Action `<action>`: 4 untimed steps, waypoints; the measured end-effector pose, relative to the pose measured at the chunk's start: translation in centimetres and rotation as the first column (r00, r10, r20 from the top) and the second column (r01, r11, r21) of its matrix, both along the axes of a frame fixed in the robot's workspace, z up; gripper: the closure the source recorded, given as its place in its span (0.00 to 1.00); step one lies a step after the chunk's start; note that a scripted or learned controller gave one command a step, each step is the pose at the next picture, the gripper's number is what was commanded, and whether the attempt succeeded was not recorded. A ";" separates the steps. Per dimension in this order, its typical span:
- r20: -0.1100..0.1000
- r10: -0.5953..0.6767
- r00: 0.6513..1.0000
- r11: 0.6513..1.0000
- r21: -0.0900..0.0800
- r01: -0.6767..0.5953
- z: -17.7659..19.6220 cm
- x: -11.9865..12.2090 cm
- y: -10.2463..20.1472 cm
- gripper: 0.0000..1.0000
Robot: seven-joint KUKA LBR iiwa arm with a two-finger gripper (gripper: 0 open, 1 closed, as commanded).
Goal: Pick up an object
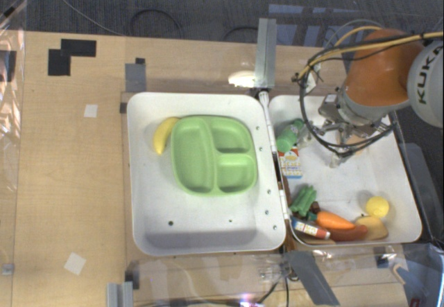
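Overhead view of a two-bin bench with the grey arm entering from the right, its orange band (378, 70) above the far part of the right bin (388, 181). The gripper (345, 143) hangs over bare bin floor; whether it is spread or pressed together cannot be told, as the wrist and looped cables hide it. Nothing is seen between its tips. Candidate objects lie in the right bin: a green bottle (288, 138) and a small printed carton (291, 162) against the dividing wall, and along the near edge a green leafy toy (303, 198), a red marker (312, 230), a carrot (334, 220), a brown sausage-like piece (349, 233) and a yellow lemon (377, 206). The left bin (149, 229) holds a green divided plate (211, 155) with a banana (163, 134) touching its left rim. For a sound pick, the lemon looks the best target, standing slightly apart from its neighbours; the near-edge cluster is crowded and risks a glancing grasp. The bench is pale wood with black tape marks (69, 55); dark carpet lies beyond.
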State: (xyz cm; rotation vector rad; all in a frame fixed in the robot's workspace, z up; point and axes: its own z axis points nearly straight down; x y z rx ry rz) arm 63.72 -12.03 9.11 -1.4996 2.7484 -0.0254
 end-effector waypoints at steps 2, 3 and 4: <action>0.006 0.046 0.999 0.999 0.005 -0.046 12.9 3.3 -3.3 1.00; -0.005 0.382 0.924 0.924 0.004 -0.382 17.8 1.7 -7.4 1.00; -0.013 0.680 0.733 0.733 0.012 -0.680 3.4 1.0 -7.4 1.00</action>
